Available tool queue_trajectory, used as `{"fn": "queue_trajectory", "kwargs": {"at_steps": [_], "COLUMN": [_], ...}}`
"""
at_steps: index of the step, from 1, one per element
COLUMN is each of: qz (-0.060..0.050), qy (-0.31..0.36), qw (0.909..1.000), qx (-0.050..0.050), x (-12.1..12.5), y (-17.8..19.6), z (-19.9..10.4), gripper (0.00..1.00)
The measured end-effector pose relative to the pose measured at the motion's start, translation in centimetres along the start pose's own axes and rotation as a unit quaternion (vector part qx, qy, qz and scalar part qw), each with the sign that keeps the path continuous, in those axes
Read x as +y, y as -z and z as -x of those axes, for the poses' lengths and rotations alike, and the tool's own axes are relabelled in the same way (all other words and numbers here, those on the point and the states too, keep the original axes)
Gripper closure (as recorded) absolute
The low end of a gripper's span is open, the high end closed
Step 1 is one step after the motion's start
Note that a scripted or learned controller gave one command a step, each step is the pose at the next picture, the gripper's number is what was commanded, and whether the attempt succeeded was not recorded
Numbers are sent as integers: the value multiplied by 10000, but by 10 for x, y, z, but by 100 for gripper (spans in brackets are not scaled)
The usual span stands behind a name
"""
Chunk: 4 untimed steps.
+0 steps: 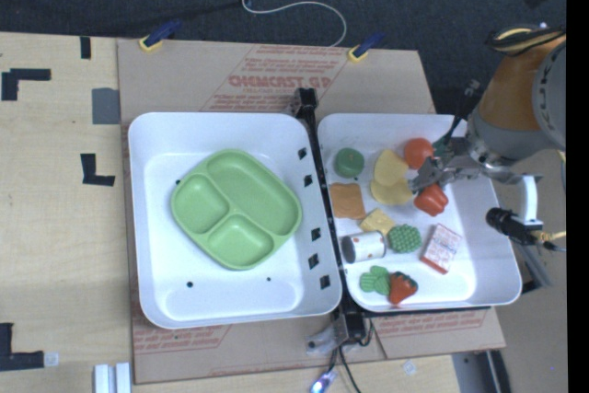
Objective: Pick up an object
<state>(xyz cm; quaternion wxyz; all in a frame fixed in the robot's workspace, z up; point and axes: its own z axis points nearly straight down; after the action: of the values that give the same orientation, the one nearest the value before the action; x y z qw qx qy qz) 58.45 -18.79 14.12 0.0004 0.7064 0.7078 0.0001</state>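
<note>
A green tray (236, 208) is lying alone in the left bin (152, 143), toys are crowding the right bin (492, 276), and the gripper (433, 172) is reaching in low beside two red toys (431, 199), finger spacing impossible to tell, apparently seeking a grasp.

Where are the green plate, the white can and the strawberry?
green plate (236, 208): camera view, on its centre ridge.
white can (364, 247): camera view, on its side wall.
strawberry (402, 288): camera view, on its red body.
</note>
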Motion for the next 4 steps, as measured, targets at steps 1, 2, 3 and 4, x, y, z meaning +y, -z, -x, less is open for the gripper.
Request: {"fn": "queue_trajectory", "kwargs": {"at_steps": [1,2,3,4], "qz": [5,-6,-19,-13], "qy": [2,1,24,25], "qw": [10000,10000,10000,10000], "qx": [-3,2,10,8], "x": [1,2,11,31], "y": [62,83,80,83], "z": [0,-1,-64,-107], "gripper": [100,100,100,100]}}
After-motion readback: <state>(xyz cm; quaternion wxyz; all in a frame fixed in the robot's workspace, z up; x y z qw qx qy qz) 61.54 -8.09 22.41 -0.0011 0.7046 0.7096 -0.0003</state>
